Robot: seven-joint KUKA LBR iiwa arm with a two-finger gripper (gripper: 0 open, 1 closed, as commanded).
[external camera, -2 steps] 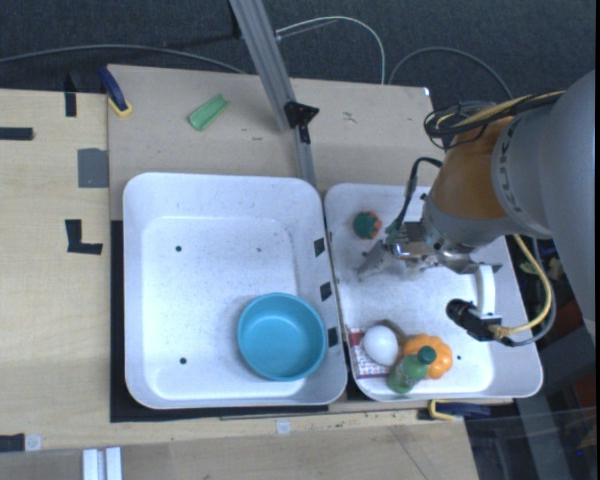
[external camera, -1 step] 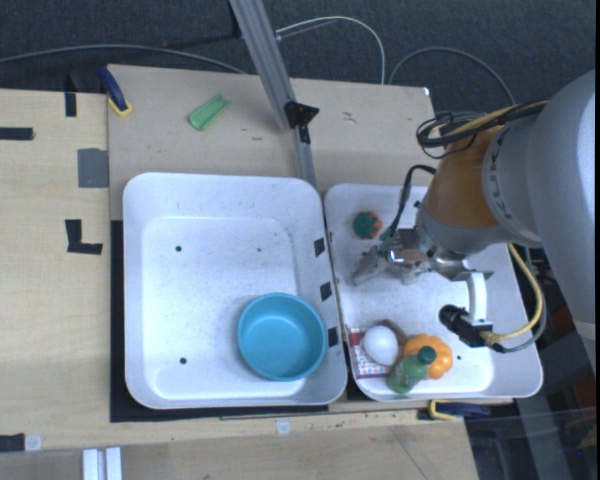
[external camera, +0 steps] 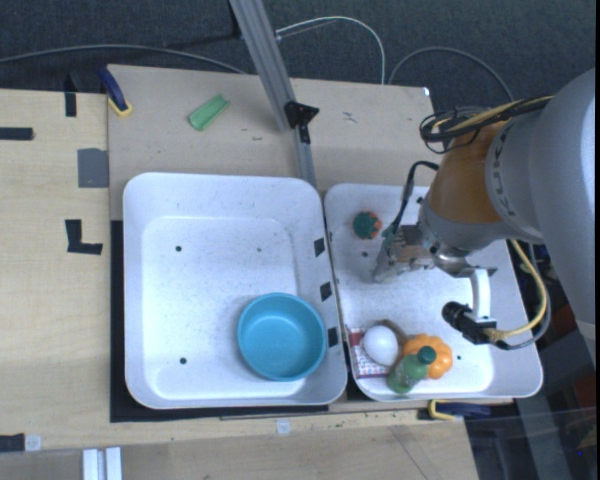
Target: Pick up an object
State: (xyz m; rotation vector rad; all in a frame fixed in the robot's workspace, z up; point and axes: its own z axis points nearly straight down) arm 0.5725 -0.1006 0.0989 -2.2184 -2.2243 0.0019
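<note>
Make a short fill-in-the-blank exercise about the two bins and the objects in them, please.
1. The blue bowl stands in the ____ bin.
2. The white egg lies in the right bin, beside an ____ object.
3. The tool is above the ____ bin.
4. A green block lies on the bench, ____ the bins.

Missing words: left; orange; right; outside

Speckled white bins (external camera: 230,203), glossy blue bowl (external camera: 281,336), pale wood bench (external camera: 40,298)
</note>
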